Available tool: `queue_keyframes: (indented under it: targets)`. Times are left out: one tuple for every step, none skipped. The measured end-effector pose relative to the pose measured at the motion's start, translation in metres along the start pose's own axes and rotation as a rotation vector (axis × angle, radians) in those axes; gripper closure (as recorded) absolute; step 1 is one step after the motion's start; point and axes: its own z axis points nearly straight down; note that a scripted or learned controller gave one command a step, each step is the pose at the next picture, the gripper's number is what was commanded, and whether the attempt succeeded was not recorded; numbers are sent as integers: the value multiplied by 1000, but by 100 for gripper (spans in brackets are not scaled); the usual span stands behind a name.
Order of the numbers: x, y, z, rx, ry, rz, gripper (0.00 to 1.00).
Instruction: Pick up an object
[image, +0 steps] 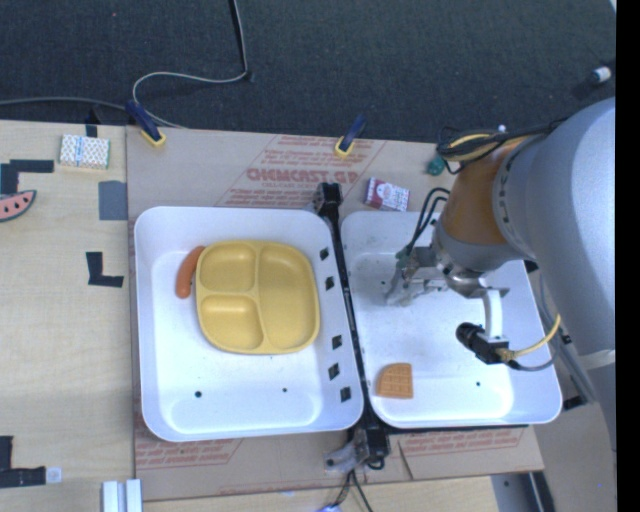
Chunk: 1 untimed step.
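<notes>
End effector (405, 285) low in right bin (520, 400), finger state indiscernible; approach step underway, waffle (394, 381) well apart, next requiring descent onto target.

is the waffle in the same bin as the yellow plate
No, the waffle lies in the right bin, while the plate sits in the left bin.
</notes>
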Motion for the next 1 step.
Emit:
queue_keyframes:
  targets:
    - [0,0,0,0,-1,0,0]
